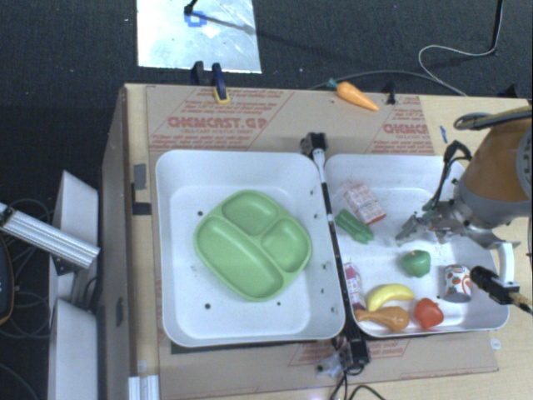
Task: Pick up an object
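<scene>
The green apple (415,262) sits in the right bin (391,177), toward the counter's right edge, just beneath the gripper (423,225), whose fingers look spread and empty; descend straight, centred, avoiding the banana (390,294) and can (456,281).

A green divided plate (252,244) is seen lying in the left white bin (179,182). On the worktop (275,119), a toy carrot (356,96) is found near the far edge, and a blue and yellow clamp (219,83) is fixed at that edge further left. Beyond the worktop, a shiny silver sheet (166,23) is spread on the dark floor (58,48). A thin cable (466,52) is trailed across the floor at the upper right.
</scene>
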Robot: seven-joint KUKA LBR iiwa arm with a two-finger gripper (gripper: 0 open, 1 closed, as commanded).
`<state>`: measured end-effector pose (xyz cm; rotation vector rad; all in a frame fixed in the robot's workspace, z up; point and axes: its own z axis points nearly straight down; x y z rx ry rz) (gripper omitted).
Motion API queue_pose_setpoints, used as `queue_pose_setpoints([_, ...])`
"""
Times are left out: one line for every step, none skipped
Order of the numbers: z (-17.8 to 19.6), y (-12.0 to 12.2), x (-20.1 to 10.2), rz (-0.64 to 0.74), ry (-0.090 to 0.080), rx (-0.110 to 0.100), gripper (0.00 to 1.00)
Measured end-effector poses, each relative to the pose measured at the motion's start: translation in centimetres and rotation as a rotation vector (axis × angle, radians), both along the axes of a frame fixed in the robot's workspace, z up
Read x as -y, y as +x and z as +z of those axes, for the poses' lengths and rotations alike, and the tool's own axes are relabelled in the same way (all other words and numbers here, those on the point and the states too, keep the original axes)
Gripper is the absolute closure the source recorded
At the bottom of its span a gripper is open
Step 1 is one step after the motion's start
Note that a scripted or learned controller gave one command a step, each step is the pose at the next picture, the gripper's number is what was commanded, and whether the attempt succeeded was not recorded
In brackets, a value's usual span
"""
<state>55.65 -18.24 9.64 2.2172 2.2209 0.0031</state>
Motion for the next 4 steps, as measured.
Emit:
queue_pose_setpoints([6.3,-2.4,1.7,-0.001,-0.001,-0.001,0.00])
queue_pose_setpoints([-1.3,3.6,-1.6,0.002,0.001,-0.003,0.00])
queue_pose_setpoints([8.5,10.5,-0.6,0.003,-0.001,0.002,0.00])
queue_pose_setpoints([8.3,3.6,1.2,0.000,0.000,-0.002,0.00])
